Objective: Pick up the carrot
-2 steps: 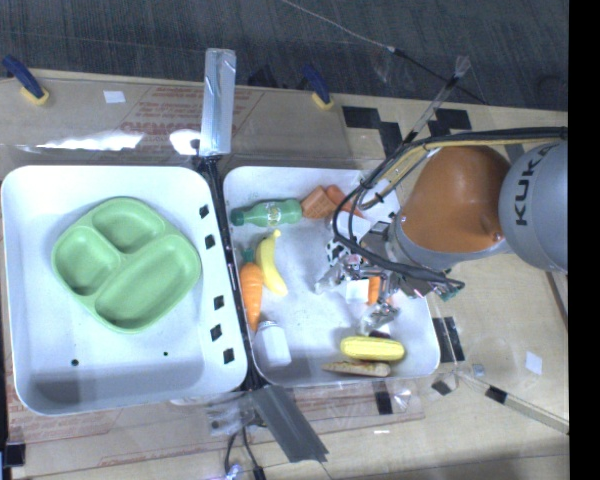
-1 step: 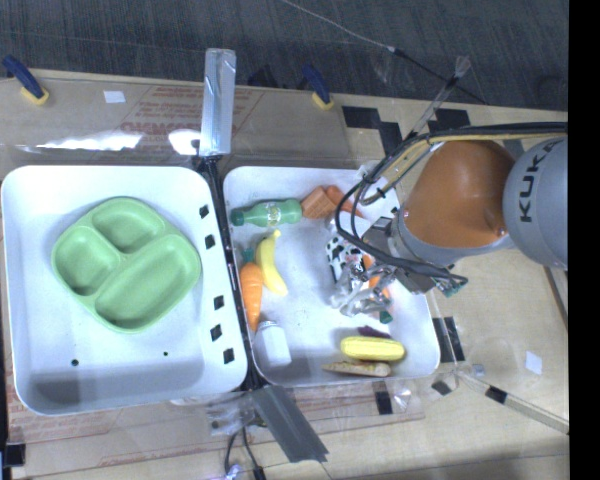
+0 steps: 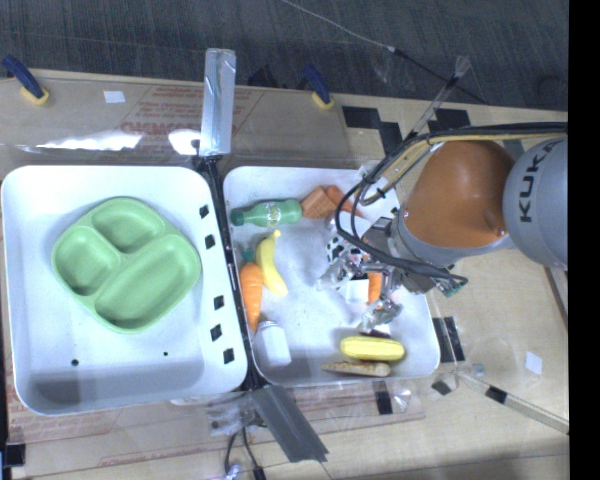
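Observation:
The carrot (image 3: 251, 294) is orange and lies lengthwise against the left wall of the right bin (image 3: 310, 183), just left of a yellow banana (image 3: 271, 262). My gripper (image 3: 364, 286) hangs over the middle right of the same bin, below the grey and orange wrist (image 3: 458, 196), roughly a hand's width to the right of the carrot and apart from it. A small orange piece (image 3: 374, 285) shows at the gripper; what it is cannot be made out.
The right bin also holds a green bottle (image 3: 268, 212), an orange block (image 3: 323, 201), a small white bottle (image 3: 273, 343), a yellow piece (image 3: 372, 348) and a brown stick (image 3: 358, 369). A green divided plate (image 3: 127, 261) sits in the left bin (image 3: 40, 368).

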